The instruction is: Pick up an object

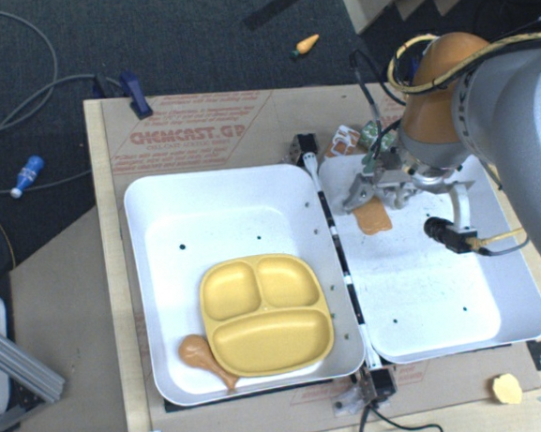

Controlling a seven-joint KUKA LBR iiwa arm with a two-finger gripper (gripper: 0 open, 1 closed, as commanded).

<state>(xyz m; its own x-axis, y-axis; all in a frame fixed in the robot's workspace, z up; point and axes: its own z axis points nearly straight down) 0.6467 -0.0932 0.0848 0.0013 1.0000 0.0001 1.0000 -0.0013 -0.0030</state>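
1. You see the brown bench board on dark carpet.
2. Left of the board lies a small blue bottle.
3. Beyond its far edge, an orange scrap.
4. Off its near right corner, a yellow lump.

The grey arm enters from three o'clock and slants toward nine o'clock, its broad grey body taking up the upper right. An orange band sits above the wrist at about one o'clock from the view's centre, with a yellow-and-black cable looped over it. Below the band, the metal gripper points downward and toward nine o'clock; how its tips stand cannot be made out from this slant.
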